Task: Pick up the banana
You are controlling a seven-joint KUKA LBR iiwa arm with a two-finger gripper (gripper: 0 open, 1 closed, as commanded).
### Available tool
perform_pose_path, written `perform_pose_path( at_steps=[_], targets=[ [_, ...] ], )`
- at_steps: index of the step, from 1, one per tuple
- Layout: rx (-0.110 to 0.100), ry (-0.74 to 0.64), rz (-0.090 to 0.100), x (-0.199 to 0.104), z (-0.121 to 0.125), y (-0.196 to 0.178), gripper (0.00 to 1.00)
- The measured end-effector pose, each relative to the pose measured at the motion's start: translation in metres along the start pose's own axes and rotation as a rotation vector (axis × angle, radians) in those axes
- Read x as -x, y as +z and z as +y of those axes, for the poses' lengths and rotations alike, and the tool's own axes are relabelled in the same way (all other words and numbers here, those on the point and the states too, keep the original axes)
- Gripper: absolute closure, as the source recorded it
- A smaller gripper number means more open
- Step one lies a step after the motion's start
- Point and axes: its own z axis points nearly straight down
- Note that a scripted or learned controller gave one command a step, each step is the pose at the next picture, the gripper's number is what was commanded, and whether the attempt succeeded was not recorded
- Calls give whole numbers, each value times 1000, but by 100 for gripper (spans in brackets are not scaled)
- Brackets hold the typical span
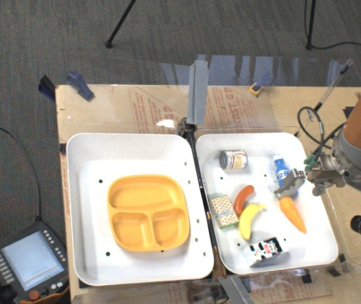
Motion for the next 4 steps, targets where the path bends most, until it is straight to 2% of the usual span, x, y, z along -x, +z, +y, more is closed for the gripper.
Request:
perform_pose_path(
  at_steps=[1,2,3,4],
  targets=[
    [-1,-41,0,-34,16,126,0],
    [9,-289,1,-33,24,174,0],
    [8,-284,6,-33,24,166,100],
    [3,-325,-1,-42,35,75,100]
  ],
)
